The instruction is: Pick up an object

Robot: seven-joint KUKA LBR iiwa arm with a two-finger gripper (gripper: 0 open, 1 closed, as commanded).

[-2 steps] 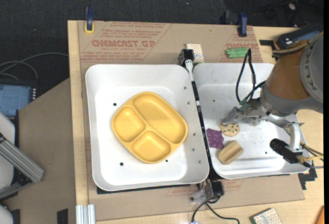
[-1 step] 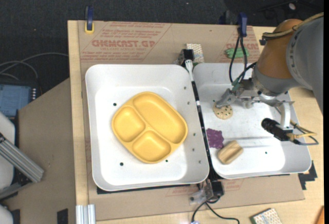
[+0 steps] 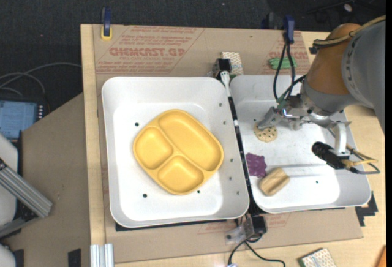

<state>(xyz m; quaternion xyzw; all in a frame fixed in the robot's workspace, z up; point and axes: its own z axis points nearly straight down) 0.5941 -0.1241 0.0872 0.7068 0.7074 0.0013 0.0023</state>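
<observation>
The gripper [image 3: 274,117] hangs just above and right of the cookie [image 3: 266,133] in the right bin [image 3: 306,198]. Whether it's closed, I cannot tell. The bread roll [image 3: 274,181] lies farther off, toward the bin's near edge.

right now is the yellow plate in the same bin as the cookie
No, the yellow plate lies in the left bin, while the cookie is in the right bin.

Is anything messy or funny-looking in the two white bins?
Nothing looks spilled or broken. The yellow divided plate sits turned at a slant in the left bin. In the right bin, a cookie, a purple piece and a tan bread-like piece lie scattered, and the gripper hangs beside the cookie.
</observation>
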